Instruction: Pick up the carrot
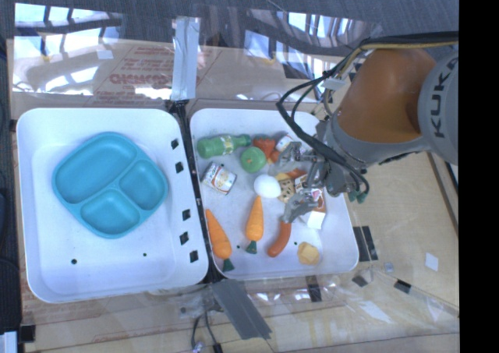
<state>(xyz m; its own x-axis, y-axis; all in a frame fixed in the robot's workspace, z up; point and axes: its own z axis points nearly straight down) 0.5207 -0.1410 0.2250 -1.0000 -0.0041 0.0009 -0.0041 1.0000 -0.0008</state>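
The carrot point(254, 220) lies in the right bin point(234, 266), just left of the tool point(300, 199). Whether the tool is open or closed cannot be told.

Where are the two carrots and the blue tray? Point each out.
Left carrot point(217, 235), camera view, orange body.
Middle carrot point(254, 220), camera view, orange body.
Blue tray point(110, 183), camera view, central divider.

Readable: white letters "KUK", running vertically and cut off at the frame edge, on the grey arm point(437, 106). Reddish printed lines on the clear plastic sheet point(140, 71) behind the bins, too blurred to make out. Label on the small can point(219, 178), illegible.
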